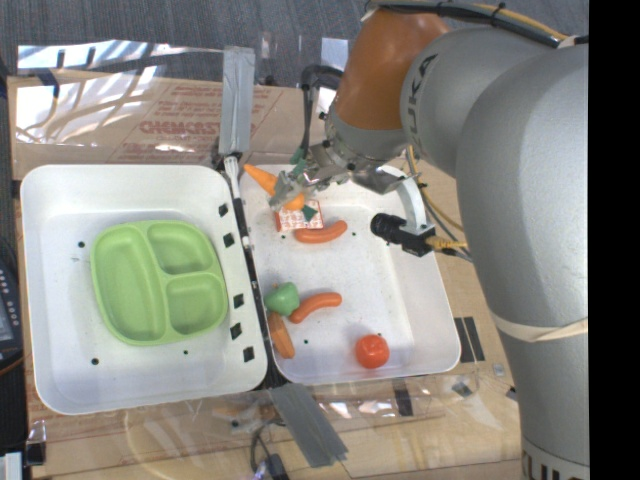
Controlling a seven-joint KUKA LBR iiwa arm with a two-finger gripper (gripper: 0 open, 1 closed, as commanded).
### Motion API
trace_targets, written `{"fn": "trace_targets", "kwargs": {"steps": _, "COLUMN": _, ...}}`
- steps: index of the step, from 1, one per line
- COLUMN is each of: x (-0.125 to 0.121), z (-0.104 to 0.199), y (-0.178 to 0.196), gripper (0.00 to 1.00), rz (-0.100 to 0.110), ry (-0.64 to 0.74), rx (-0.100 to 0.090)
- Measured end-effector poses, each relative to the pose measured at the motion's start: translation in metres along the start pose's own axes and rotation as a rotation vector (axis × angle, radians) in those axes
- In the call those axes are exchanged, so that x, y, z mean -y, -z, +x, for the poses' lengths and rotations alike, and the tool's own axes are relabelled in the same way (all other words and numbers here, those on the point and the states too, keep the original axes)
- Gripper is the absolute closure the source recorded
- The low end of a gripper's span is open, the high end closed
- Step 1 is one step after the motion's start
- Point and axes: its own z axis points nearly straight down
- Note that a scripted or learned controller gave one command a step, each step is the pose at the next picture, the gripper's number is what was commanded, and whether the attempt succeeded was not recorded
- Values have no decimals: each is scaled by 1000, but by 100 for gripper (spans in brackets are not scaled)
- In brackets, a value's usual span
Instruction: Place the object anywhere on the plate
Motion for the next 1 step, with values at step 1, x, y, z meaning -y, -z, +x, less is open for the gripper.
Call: {"fn": "trace_targets", "kwargs": {"steps": 1, "x": 10, "z": 51, "y": -12, "gripper": 100, "rz": 1, "ry": 236, "rx": -1}}
